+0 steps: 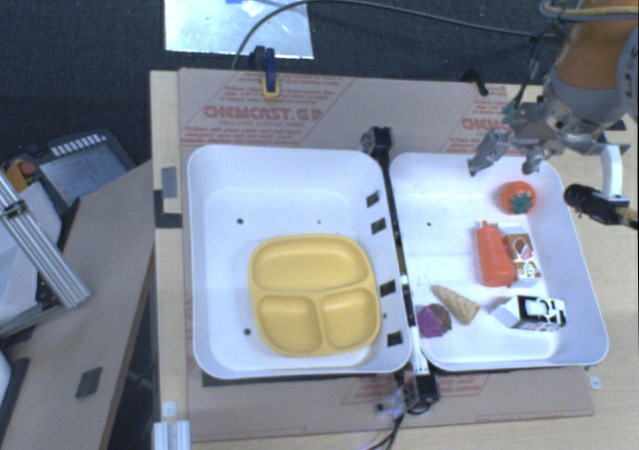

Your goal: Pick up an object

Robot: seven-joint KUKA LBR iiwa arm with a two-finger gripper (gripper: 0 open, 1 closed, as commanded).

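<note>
The right bin [439, 189] holds a toy tomato [517, 197] at its far right, an orange ketchup bottle [491, 253] with a small printed box [521, 255] beside it, an ice-cream cone [456, 302], a purple piece [433, 319] and a black-and-white carton [535, 312]. My gripper [509, 154] hangs over the bin's far right corner, up and left of the tomato. Its two fingers stand spread apart with nothing between them.
A yellow divided plate [312, 293] lies in the left bin [220, 189]. A black clip strip [384, 224] runs between the bins. A cable crosses the cardboard at the back, and a grey bench with a metal rail [40, 248] stands at the left.
</note>
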